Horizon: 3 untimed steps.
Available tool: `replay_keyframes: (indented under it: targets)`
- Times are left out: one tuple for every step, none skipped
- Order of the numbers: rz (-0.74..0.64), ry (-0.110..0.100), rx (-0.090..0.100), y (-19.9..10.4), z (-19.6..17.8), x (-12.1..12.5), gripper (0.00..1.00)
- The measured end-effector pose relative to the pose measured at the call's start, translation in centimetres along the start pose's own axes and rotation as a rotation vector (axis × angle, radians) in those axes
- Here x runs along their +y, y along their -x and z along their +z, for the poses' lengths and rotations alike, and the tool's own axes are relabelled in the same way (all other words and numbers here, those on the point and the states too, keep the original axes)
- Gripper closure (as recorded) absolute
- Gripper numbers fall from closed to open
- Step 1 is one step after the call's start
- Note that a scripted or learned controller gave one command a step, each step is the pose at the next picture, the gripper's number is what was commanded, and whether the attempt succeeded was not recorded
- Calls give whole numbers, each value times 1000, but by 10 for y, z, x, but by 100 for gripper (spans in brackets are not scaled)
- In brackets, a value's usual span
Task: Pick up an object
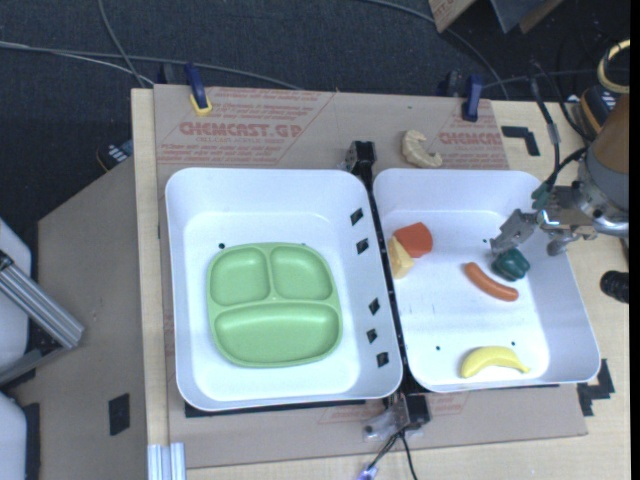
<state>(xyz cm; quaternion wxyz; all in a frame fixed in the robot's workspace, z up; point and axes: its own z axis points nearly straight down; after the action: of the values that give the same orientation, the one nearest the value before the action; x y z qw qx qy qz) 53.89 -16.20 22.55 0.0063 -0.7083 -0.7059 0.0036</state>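
The right bin (pixel 560 318) holds several toy foods: a red-orange block (pixel 413 239) with a pale yellow piece (pixel 400 260) against it, a reddish sausage (pixel 491 281), a small dark green object (pixel 513 264) and a yellow banana (pixel 493 362). My gripper (pixel 526 242) hangs over the bin's right side, just above and beside the dark green object. Its fingers are spread apart, so it is open, and I see nothing between them. The sausage lies just left of and below the green object.
The left bin (pixel 190 218) contains a light green divided plate (pixel 275 303). A beige lump (pixel 421 148) lies on the cardboard behind the right bin. Blue clamps (pixel 199 92) hold the board's back edge. The arm's grey body (pixel 610 168) fills the right edge.
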Motion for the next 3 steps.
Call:
replay_keyframes:
  targets:
    - [-4, 13, -3, 0, -7, 3, 0]
    - [-4, 9, -2, -1, 36, 6, 0]
    - [-3, 6, 0, -3, 98, 1, 0]
